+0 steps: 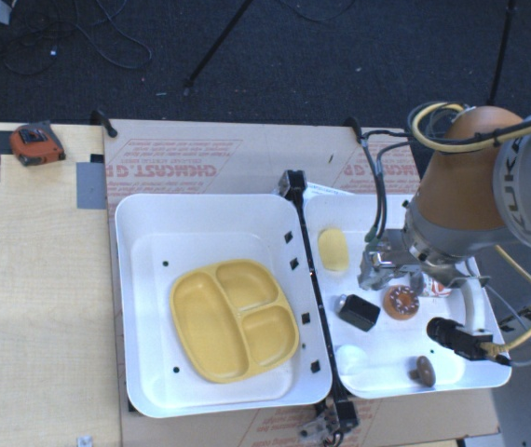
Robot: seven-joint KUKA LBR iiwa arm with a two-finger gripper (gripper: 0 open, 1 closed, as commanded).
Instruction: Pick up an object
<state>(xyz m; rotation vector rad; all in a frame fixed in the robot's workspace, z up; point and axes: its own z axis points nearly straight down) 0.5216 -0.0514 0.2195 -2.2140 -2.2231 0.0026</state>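
Observation:
The right bin [359,380] holds several small objects. A pale yellow oval piece [333,249] lies near its left wall. To its lower right rests a black block [359,311]. A brown doughnut-like ring with sprinkles [401,302] sits mid-bin, and a small brown lump [422,371] lies near the front edge. My gripper [387,266] hangs over the middle of this bin, just above and left of the ring, right of the yellow piece. The grey and orange arm body hides the bin's far right part.
The left bin [144,240] carries a yellow divided plate [234,318]. A black divider clamp [306,277] runs between the bins. Cables loop around the arm at the right. An orange tape measure [36,143] lies on the bench at far left.

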